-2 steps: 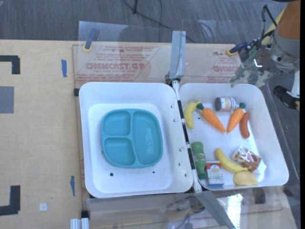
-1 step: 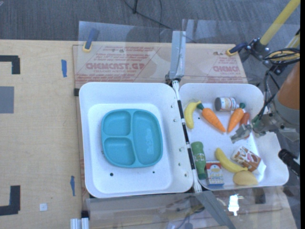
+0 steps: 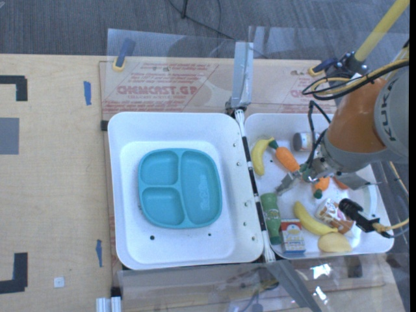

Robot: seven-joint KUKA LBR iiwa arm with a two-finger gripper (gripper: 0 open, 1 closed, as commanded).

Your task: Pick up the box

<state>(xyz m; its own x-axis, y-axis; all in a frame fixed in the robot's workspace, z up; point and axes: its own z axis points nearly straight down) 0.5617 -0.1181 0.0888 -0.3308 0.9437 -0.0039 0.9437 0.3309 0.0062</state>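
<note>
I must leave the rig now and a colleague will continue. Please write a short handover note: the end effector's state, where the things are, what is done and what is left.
End effector: over the middle of the right bin, between the two carrots; whether it is open or shut cannot be told, and nothing is visibly held.
Box: small, red and white, lying flat at the near edge of the right bin, beside the green bottle and near a banana. It is apart from the end effector.
Left bin: holds a blue divided plate.
Done: nothing yet.
Left: move to the box, grasp it, lift it.
</note>
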